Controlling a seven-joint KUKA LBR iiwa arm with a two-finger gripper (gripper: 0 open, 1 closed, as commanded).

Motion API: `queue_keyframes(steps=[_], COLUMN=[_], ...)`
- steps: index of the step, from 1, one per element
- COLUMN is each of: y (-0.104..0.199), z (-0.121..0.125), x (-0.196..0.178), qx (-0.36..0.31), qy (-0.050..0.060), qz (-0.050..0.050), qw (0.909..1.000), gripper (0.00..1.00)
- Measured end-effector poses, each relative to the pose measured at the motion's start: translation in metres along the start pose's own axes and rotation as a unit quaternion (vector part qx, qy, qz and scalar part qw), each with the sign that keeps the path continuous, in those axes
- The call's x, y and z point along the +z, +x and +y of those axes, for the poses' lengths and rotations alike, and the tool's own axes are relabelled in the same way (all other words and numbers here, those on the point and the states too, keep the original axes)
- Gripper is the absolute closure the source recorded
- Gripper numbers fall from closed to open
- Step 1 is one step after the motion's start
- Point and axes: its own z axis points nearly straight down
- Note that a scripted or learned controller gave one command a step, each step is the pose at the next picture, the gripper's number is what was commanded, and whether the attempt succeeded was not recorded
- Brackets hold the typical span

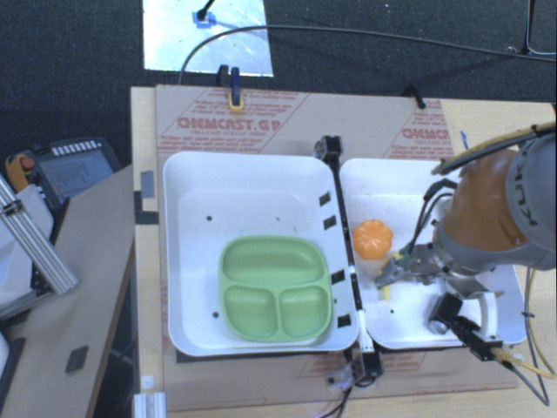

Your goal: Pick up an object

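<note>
1. Orange and round, a small pumpkin-like ball (372,239) sits in the right bin (409,179), close against that bin's left wall and near the divider where the two bins meet.
2. The hand (393,271) hangs low in the right bin, just beside the ball on its lower right; whether its fingers are apart or together cannot be made out, and no object is seen between them.
3. The grey arm (487,225) with its orange band covers much of the right bin's right half, leaving bare white floor along the back wall and the front left corner.
4. A green three-compartment plate (275,287) lies in the left bin (226,181), towards its front right corner, with open floor behind and to its left.
5. Both bins rest on a cardboard sheet (287,120) on the table.
</note>
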Motion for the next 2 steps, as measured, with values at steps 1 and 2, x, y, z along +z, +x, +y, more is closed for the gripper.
queue_keyframes(steps=[1, 2], y=[0.0, -0.004], z=[0.002, 0.001], x=[-0.014, -0.077], qx=[0.0, -0.001], qy=[-0.003, -0.007], qz=[-0.001, -0.002], qw=[1.0, 1.0], gripper=[1.0, 1.0])
